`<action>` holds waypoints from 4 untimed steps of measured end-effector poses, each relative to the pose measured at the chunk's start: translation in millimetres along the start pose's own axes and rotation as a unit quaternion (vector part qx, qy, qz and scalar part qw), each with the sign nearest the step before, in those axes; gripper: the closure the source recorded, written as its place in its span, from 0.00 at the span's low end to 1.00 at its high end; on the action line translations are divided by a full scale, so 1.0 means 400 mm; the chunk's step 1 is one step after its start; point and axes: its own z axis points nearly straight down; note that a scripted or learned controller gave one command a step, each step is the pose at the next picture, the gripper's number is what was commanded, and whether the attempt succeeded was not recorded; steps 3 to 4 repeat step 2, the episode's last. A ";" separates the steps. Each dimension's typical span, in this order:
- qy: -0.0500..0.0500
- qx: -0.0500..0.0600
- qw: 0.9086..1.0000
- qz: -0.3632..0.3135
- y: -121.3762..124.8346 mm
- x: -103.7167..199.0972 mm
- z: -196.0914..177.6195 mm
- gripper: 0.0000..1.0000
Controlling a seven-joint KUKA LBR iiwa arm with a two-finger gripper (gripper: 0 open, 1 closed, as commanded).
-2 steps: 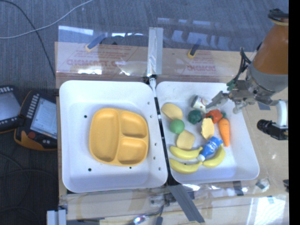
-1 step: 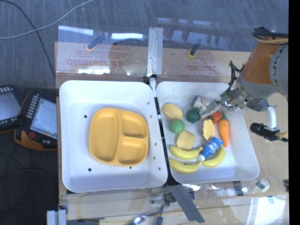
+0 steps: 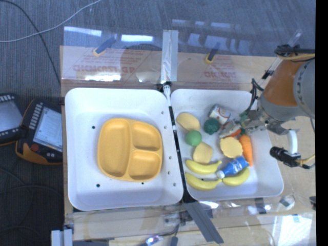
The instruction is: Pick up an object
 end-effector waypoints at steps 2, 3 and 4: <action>-0.005 0.003 0.999 0.040 0.096 0.071 -0.287 1.00; -0.005 0.003 0.999 0.040 0.096 0.071 -0.287 1.00; -0.005 0.003 0.999 0.040 0.096 0.071 -0.287 1.00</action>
